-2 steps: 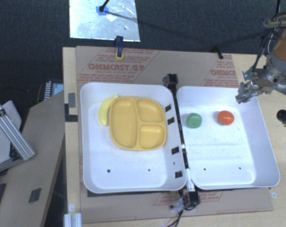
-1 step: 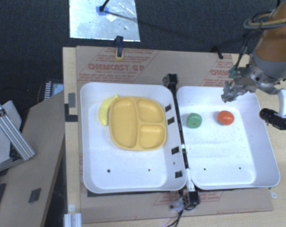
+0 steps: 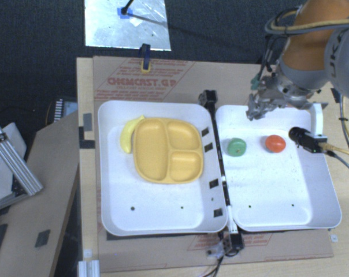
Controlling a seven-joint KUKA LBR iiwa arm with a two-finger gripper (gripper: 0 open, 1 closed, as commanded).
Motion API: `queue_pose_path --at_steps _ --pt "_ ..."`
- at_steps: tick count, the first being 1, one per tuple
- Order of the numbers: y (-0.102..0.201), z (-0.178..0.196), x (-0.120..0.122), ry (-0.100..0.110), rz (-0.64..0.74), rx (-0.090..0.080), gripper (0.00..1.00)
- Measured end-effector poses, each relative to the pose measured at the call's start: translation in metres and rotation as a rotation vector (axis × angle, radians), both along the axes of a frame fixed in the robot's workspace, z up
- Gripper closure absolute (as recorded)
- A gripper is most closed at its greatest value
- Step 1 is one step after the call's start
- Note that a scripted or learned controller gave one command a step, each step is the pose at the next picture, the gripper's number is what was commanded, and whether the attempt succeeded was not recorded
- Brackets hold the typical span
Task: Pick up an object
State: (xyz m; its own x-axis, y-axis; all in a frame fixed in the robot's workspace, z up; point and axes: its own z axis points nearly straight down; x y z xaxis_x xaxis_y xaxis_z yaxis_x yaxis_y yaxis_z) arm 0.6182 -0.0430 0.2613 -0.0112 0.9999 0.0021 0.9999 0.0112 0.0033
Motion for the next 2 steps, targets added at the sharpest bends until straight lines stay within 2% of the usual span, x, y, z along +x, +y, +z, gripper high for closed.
queue_pose_path --at_steps 1,2 --pt "0.06 -0.006 0.014 0.0 0.0 0.0 1.0" --pt "0.116 -0.028 0.021 0.003 -0.001 0.0 1.0"
